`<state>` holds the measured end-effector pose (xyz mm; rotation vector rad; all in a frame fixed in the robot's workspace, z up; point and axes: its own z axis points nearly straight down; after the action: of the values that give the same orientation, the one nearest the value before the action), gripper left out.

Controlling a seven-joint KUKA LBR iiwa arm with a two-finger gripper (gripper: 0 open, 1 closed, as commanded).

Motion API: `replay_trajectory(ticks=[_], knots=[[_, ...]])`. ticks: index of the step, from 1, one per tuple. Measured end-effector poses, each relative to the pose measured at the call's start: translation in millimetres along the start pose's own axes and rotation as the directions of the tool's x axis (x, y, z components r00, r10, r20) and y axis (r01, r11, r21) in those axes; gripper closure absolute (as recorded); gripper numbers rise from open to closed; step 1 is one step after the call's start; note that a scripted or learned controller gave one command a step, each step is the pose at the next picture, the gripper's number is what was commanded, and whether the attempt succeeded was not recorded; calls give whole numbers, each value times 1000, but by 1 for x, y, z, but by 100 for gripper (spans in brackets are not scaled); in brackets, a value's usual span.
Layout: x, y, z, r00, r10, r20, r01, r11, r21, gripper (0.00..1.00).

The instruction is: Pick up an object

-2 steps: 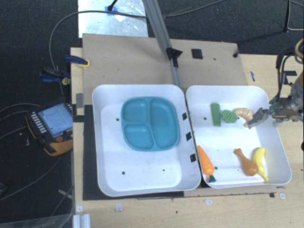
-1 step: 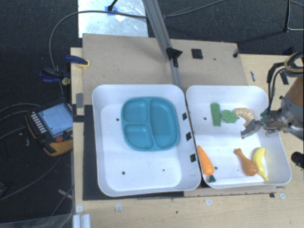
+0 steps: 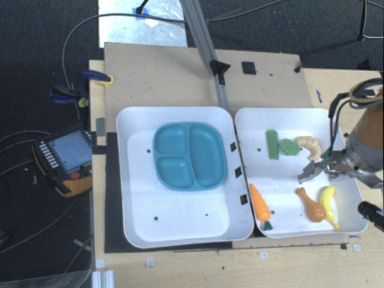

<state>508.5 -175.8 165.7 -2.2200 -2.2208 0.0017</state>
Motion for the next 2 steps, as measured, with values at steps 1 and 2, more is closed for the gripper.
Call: replay_trajectory(ticks=[1,2], knots=[[-2,-8,59,1000,0,-1,0,1000,2,0],[-2,-6,45,1000,-1,1,1,1000,-5,100]])
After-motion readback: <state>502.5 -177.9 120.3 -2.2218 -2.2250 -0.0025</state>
